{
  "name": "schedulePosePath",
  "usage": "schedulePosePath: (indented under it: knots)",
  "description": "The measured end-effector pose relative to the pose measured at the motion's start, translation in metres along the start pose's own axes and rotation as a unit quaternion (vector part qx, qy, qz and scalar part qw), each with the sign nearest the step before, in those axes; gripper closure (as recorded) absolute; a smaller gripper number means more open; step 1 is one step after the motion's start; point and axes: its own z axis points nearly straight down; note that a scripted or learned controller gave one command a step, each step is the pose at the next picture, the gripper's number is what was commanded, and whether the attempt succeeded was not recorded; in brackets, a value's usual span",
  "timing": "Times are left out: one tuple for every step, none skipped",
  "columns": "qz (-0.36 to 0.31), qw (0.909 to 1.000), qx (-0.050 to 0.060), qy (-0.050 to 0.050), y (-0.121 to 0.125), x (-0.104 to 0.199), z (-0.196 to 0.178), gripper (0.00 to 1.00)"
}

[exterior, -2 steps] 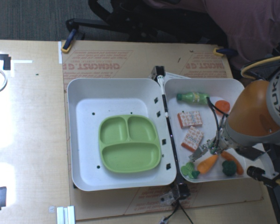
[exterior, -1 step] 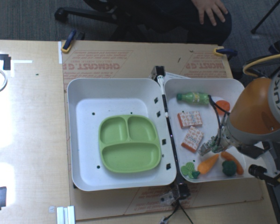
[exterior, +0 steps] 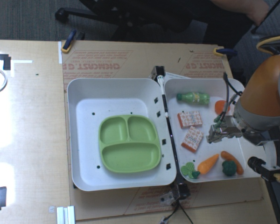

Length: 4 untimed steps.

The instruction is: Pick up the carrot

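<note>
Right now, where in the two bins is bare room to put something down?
Free: the left bin floor around the green plate, and the plate's compartments. Crowded: the right bin, with bottle, two boxes, carrot and gripper.

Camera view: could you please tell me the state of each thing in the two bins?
Carrot: lying flat in right bin, ungrasped.
Green bottle: on its side.
Green divided plate: right way up in left bin.
Gripper: above right bin, clear of carrot.
</note>
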Motion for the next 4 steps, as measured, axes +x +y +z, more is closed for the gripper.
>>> schedulePosePath:
  knots:
    - [0.000,1.0000,0.000,0.000,0.000,0.000,0.000,0.00]
    - [-0.143,0.9898,0.001,0.001,-0.002,-0.025,0.099,0.00]
    - [-0.427,0.9040,0.000,0.000,-0.001,-0.011,0.100,0.00]
    - [-0.426,0.9047,-0.002,0.000,0.001,-0.012,0.090,1.00]
